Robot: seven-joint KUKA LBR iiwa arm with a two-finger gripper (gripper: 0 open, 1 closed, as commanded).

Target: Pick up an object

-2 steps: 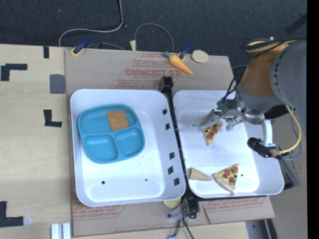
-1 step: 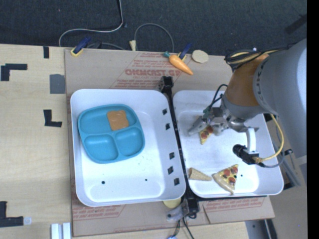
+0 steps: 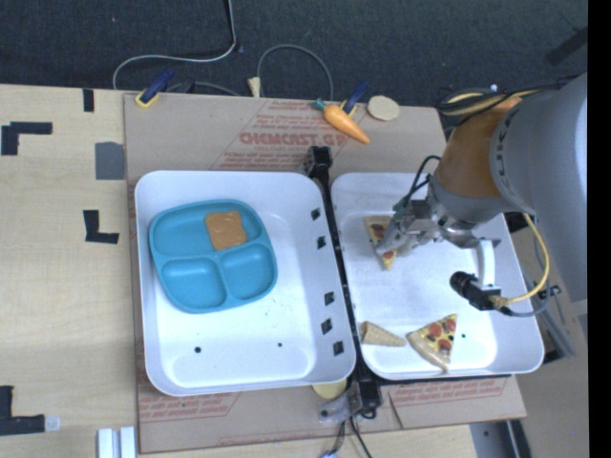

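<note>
Nearest me, at six o'clock in the right bin point(image 3: 511, 351), a flat pizza slice point(image 3: 434, 338) and a small pale wedge point(image 3: 381, 333) are lying on smooth white plastic. Further in, the gripper point(image 3: 396, 239) is hanging low over a second pizza piece point(image 3: 381, 234) at about ten o'clock in that bin; whether it is gripping I cannot tell. It is looking like the grasp step, with a clean lift called for next. In the left bin point(image 3: 172, 351) a glossy blue divided plate point(image 3: 212, 256) is carrying a tan square point(image 3: 225, 229). Farthest off, a tapered orange carrot point(image 3: 345, 122) is resting on the desk point(image 3: 57, 284).
</note>
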